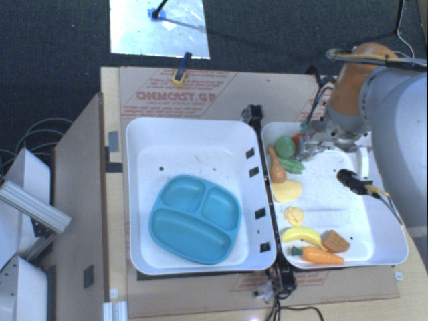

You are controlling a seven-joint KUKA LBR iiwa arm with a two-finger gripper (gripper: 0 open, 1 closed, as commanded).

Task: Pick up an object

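Toy foods lie in the right bin (381, 239). A green vegetable (286, 148) sits at its far left corner, with a brown-orange sausage-like piece (276, 168) just left of it. Below them come a pale yellow wedge (287, 192), a small yellow piece (294, 215), a banana (302, 235), a carrot (322, 255) and a brown biscuit (335, 241). My gripper (305, 146) hangs low at the bin's far end, right beside the green vegetable and close enough that contact is unclear. I see nothing clearly held in it.
The left bin (194, 136) holds a blue divided plate (194, 218). Black clips (255, 172) line the ridge between the bins. The grey arm (394, 112) covers the right bin's far right corner. A bare white floor (334, 206) lies mid-bin.
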